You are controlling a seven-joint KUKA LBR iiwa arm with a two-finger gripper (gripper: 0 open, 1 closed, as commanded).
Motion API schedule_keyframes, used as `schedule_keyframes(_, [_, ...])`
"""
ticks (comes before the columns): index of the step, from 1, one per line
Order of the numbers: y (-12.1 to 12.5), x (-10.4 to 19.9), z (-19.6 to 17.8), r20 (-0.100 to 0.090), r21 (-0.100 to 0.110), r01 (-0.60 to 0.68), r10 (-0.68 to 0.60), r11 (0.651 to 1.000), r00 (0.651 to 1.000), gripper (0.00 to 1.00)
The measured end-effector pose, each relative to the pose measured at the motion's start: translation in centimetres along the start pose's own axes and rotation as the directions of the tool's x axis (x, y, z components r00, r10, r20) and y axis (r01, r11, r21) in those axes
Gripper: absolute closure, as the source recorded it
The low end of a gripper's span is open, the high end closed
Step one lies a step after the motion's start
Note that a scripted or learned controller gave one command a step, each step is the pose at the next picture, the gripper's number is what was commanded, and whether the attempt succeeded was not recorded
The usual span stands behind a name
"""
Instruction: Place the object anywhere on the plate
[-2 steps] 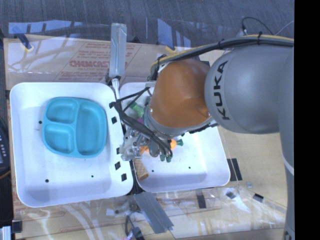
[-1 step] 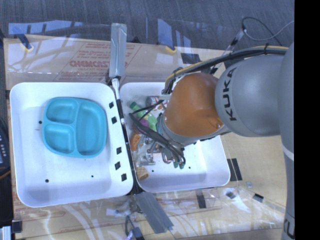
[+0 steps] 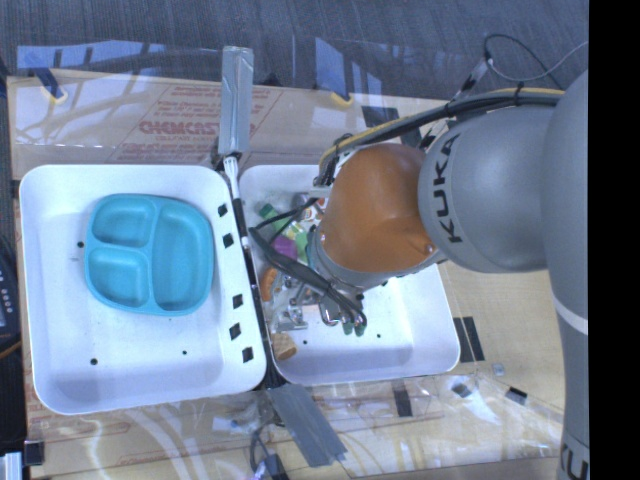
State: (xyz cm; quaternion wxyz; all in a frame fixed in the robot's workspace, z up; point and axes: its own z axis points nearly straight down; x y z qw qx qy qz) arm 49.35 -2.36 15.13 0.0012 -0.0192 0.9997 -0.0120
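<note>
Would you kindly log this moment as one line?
arm: over right bin | tool: low among clutter | plate: left bin, bare

**Even overhead light, soft detail**

The scene is brightly and evenly lit from above. The two white bins (image 3: 60,368) look nearly washed out, with only faint shadows under their rims. Pale streaks of glare cross the clear sheet on the surface (image 3: 150,118) at the far side. The arm (image 3: 500,193) carries a soft highlight. Detail is slightly blurred and grainy throughout, small items in the right bin most of all.
</note>
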Motion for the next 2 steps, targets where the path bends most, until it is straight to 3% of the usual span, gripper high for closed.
schedule_keyframes(1, [-8.8, -5.6, -0.4, 0.002, -0.022, 0.134, -0.134, 0.991, 0.991, 1.00])
schedule_keyframes(2, [-1.0, -16.4, -4.2, 0.009, -0.023, 0.243, -0.243, 0.970, 0.970, 1.00])
